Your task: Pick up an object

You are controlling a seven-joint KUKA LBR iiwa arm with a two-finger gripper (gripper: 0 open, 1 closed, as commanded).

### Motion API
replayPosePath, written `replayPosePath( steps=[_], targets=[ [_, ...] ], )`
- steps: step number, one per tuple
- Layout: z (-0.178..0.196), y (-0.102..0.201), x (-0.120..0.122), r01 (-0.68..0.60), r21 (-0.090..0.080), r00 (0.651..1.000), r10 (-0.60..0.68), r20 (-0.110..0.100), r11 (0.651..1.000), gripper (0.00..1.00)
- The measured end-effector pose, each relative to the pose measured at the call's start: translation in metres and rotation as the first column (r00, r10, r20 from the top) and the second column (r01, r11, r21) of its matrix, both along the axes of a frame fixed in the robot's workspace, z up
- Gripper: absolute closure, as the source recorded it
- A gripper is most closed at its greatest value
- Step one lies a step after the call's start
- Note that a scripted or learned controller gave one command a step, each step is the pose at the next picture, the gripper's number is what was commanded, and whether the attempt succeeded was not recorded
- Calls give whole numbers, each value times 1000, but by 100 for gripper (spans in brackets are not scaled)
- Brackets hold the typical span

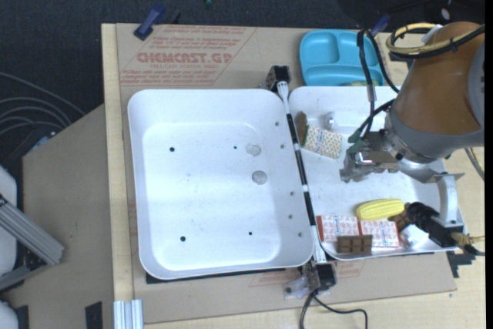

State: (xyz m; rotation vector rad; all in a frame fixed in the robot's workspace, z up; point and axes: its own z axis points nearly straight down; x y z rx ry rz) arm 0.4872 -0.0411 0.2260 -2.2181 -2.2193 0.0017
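Observation:
My gripper [356, 166] hangs over the middle of the right bin [320, 98], below the grey and orange arm. Just to its upper left lies a pale dotted packet [323, 142], with a small brown piece [300, 124] beside the bin's left wall. A yellow corn cob [380, 208] lies below the gripper, apart from it. Along the front wall sit two red-and-white patterned packets [339, 226] and a brown chocolate bar [354, 244]. I see nothing between the gripper and the bin floor.
The left bin [154, 166] holds two small grey discs [256, 163] near its right side. A blue divided tray [335, 58] stands behind the right bin. A small clear object [329, 121] lies near the right bin's back.

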Motion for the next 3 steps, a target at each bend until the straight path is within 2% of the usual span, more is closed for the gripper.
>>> replayPosePath(
  steps=[1, 2, 3],
  targets=[
    [0, 0, 0, 0, -1, 1000, 0, 0, 1000, 0],
    [93, -45, -8, 1, -2, 1000, -1, 4, 1000, 0],
    [-31, 24, -9, 0, -2, 1000, 0, 2, 1000, 0]
  ],
)
